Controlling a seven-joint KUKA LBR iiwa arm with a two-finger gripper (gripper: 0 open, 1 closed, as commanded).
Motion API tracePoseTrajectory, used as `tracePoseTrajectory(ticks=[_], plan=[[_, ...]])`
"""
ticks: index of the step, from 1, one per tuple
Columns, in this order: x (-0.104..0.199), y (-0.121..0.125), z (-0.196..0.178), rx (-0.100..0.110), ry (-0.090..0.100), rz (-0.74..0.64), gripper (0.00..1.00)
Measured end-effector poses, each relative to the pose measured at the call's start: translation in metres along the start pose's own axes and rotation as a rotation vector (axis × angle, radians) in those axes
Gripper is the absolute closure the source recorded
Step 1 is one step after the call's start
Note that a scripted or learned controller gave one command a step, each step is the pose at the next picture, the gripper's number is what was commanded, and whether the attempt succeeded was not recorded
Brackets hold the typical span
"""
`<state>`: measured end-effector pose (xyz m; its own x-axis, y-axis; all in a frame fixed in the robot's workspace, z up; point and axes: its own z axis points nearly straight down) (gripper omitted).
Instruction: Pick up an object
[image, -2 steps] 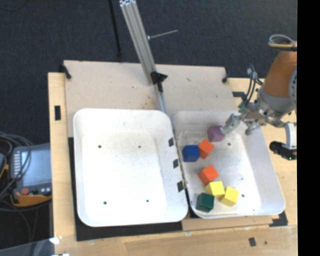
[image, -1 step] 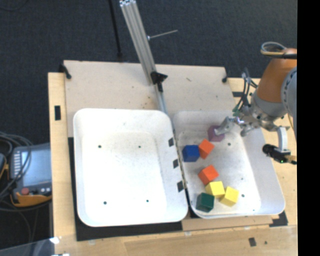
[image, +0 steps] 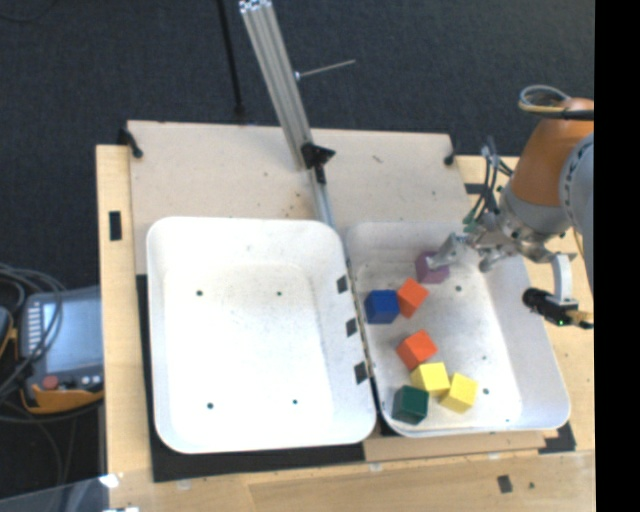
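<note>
Several coloured blocks lie in the right bin (image: 520, 395). A purple block (image: 432, 267) sits near the bin's far side. A blue block (image: 381, 306) and an orange block (image: 412, 296) lie side by side just below it. Nearer the front are a second orange block (image: 417, 349), two yellow blocks (image: 433, 378) (image: 461, 391) and a green block (image: 410, 404). My gripper (image: 467, 254) hangs over the bin's far right part, its fingers spread apart. One fingertip reaches the purple block's upper right edge, and nothing sits between the fingers.
The left bin (image: 250, 330) lies beside the right one, their rims meeting in the middle. A slanted metal post (image: 285, 90) rises behind the bins. A screen device (image: 60, 345) with cables sits off the bench's left edge.
</note>
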<state>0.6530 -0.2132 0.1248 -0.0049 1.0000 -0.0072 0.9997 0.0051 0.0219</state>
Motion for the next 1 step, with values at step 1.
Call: tracePoseTrajectory(ticks=[1], plan=[[-0.0008,0.0021,-0.0127,-0.006,-0.002,-0.003,1.00]])
